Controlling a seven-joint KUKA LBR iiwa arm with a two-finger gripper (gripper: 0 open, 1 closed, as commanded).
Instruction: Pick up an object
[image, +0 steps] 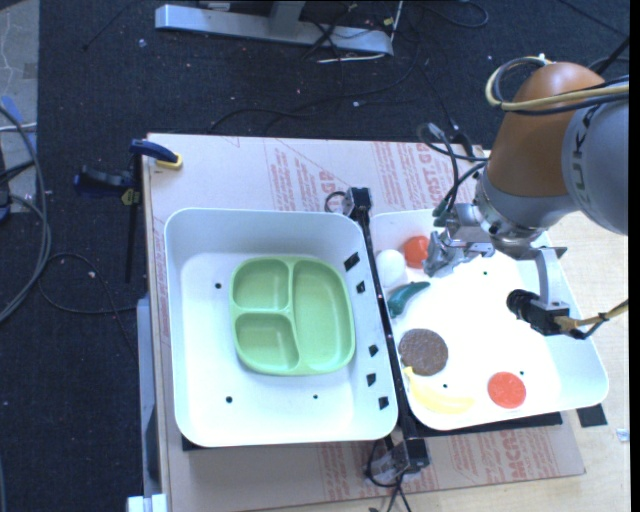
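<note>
A robotics lab test station: a grey and orange arm (560, 140) reaches over a bench (260, 170) surfaced with printed cardboard sheet, carrying two white bins (190, 320). Loose cables (25, 220) trail over dark speckled floor (80, 80), and a blue clamp (110, 180) grips the bench's far-left corner.

The light is bright and even, and it seems to come from above. The two white bins (190, 300) shine so strongly that their walls nearly wash out, most of all the right one. Shadows are soft and small; a faint grey one lies under the arm (560, 130) on the right bin. The orange top of the arm has a pale glossy patch. The dark floor (80, 90) around the bench looks grainy and speckled. The picture is a bit soft all over, so small things look fuzzy. Edges stay fairly straight.
</note>
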